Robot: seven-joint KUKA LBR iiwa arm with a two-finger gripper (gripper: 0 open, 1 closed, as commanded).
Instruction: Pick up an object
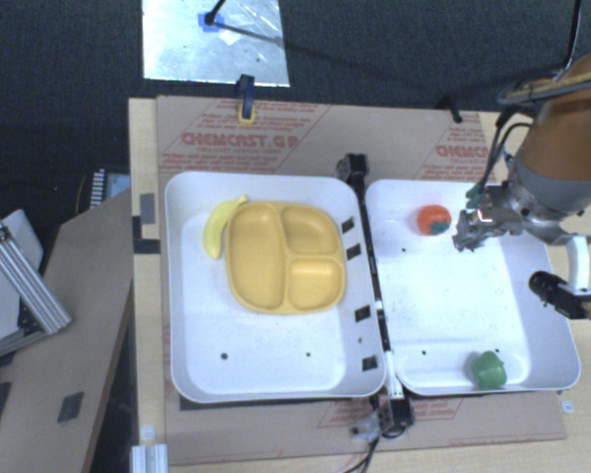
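Nearest the lens, the front rims of the two shallow white bins meet at a black clipped seam. The left white bin has bare floor along its front and left wall; a yellow three-compartment plastic plate fills its middle, with a yellow banana touching the plate's left edge. The right white bin is open across its centre. A small green round object sits by its front rim; an orange round object lies near the back wall. The pincer hangs just right of the orange object, over the bin; whether it is spread, I cannot tell. The grey arm slants in from the right. The cardboard on the counter reads "CHEMCAST".
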